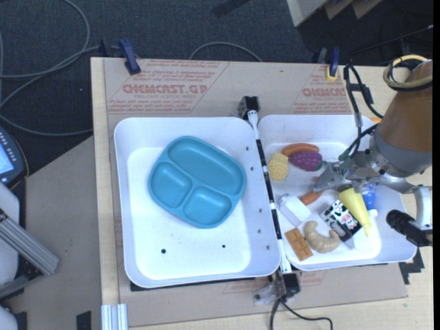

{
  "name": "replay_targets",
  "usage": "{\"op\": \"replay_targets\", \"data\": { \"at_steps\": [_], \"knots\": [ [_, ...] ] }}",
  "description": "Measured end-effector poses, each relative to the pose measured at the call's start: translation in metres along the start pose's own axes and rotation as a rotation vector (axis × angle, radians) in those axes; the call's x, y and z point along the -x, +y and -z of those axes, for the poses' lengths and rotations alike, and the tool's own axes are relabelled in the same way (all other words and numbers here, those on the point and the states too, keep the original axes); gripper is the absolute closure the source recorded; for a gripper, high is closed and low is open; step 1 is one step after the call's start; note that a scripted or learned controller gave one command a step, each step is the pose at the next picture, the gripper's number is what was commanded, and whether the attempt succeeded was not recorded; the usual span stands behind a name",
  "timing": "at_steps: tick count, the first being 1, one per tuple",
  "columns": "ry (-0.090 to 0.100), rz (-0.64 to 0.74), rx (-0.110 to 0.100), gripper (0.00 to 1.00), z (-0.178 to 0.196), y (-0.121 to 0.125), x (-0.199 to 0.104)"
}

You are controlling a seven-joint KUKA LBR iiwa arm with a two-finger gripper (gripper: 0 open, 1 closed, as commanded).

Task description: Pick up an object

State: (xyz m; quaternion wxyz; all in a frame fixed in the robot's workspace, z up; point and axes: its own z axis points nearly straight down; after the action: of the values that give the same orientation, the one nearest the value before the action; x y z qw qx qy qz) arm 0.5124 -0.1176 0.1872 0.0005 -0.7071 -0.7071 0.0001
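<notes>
The right bin holds several small toys: a yellow corn piece, a purple grape bunch, an orange carrot, a white block, a tan croissant, a brown cracker, a black-and-white box and a yellow cone. My gripper hangs low over the bin's middle, just right of the grapes and above a small orange piece. Nothing shows between its fingers.
The left bin carries a blue divided plate. A black divider strip with clamps runs between the bins. The arm's orange-banded wrist covers the right bin's far right corner. Cables trail over the cardboard bench top.
</notes>
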Motion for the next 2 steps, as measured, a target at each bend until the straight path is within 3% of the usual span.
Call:
{"op": "replay_targets", "data": {
  "at_steps": [1, 2],
  "knots": [
    [-0.003, 0.002, 0.005, 0.00, -0.031, 0.085, 0.030],
    [-0.004, 0.005, 0.009, 0.00, -0.103, 0.124, -0.027]
  ]
}}
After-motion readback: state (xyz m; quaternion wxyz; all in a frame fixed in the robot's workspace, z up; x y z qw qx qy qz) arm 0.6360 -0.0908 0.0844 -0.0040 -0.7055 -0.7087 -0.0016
